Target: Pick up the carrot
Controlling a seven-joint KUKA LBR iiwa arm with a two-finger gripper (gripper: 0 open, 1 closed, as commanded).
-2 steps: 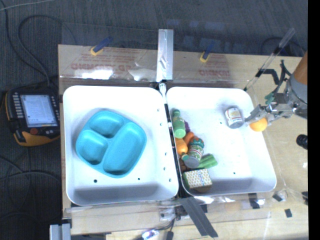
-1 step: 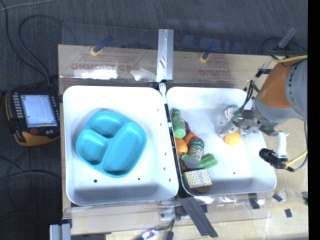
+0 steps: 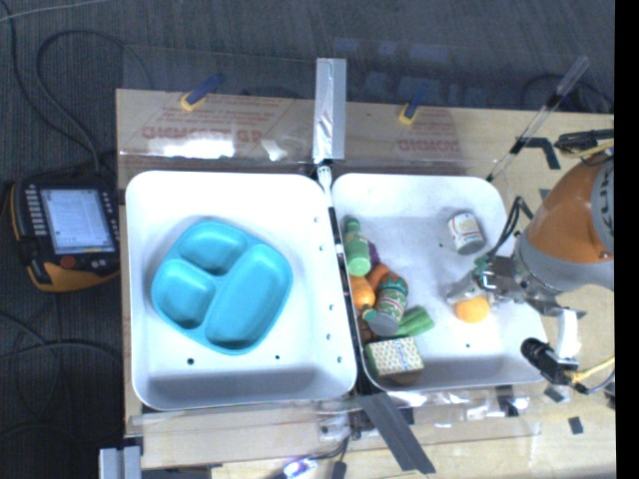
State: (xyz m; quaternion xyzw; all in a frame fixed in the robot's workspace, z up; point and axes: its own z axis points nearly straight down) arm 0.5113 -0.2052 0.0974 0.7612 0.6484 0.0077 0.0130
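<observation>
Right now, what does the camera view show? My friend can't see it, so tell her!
A grey and orange robot arm reaches into the right white bin, its end effector beside a small orange ball. Toy foods sit piled along that bin's left side, and a blue divided plate lies in the left bin.

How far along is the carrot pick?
Done: the arm has reached into the right bin. In hand: its gripper sits beside an orange ball, away from the carrot. Left: the carrot lies in the pile by the bin's left wall, ungrasped.
</observation>
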